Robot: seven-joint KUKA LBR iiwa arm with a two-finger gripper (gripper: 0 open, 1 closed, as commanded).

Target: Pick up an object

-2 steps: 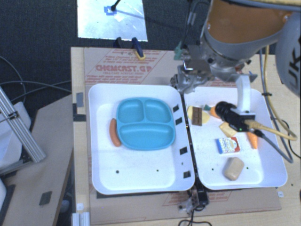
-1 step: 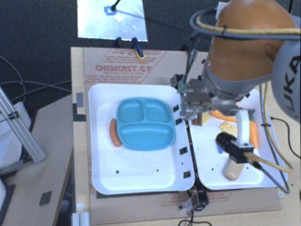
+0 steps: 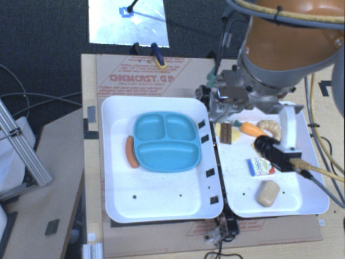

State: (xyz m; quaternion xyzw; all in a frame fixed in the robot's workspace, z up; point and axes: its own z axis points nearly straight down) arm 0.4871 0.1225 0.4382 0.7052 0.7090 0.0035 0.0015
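The right bin (image 3: 318,201) holds several small items: a brown and yellow block (image 3: 225,134), an orange carrot (image 3: 250,128), a tan ridged pastry (image 3: 270,127), a blue and white box (image 3: 260,167) and a beige lump (image 3: 268,193). My gripper (image 3: 226,102) hangs over the far left corner of that bin, just above the block, under the big orange and grey wrist. Its tip is lost among grey metal parts. I see nothing held in it.
The left bin (image 3: 116,198) holds a blue divided tray (image 3: 166,142) with an orange-red sausage (image 3: 131,151) lying beside its left edge. A black cylinder with a cable (image 3: 276,153) hangs off the arm over the right bin's middle. Black clips line the wall between the bins.
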